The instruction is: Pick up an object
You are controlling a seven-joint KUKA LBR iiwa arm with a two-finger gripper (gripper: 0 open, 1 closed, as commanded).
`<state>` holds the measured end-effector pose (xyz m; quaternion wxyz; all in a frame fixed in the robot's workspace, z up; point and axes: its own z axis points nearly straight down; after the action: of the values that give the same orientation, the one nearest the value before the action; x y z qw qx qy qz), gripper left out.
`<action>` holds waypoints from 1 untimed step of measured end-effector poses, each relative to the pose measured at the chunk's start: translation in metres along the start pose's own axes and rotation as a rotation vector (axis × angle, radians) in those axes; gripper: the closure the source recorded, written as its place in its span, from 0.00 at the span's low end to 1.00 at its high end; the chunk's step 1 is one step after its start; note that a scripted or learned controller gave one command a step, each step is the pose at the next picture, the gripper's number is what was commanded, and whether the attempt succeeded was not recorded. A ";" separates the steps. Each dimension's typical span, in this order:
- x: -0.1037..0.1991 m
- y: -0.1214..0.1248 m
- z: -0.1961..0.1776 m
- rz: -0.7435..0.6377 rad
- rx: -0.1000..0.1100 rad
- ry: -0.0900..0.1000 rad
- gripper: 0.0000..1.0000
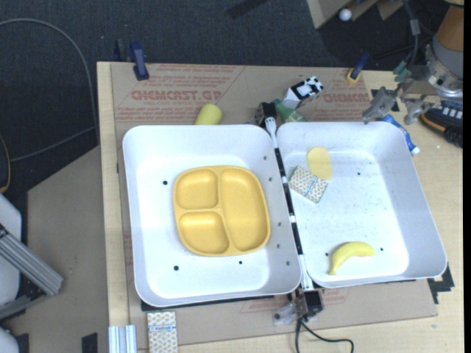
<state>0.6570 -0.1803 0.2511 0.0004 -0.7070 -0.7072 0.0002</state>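
The claw (395,106) hangs above the far right corner of the right bin (412,219), over its rim, with its metal fingers (379,106) spread apart and nothing between them. Inside that bin, a yellow banana (349,255) lies near the front edge, a small patterned packet (308,184) sits tilted near the left wall, and a pale yellow oval piece (319,162) touches the packet's far side. The left bin (147,219) holds a yellow divided plate (221,210) at its middle. On the tabletop (110,123) behind the bins lie a yellow cylinder (208,114) and a black-and-white toy (305,89).
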 end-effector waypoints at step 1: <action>0.060 -0.020 0.094 -0.001 0.000 0.000 0.00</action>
<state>0.6365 -0.1203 0.1569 0.0006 -0.7066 -0.7076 0.0002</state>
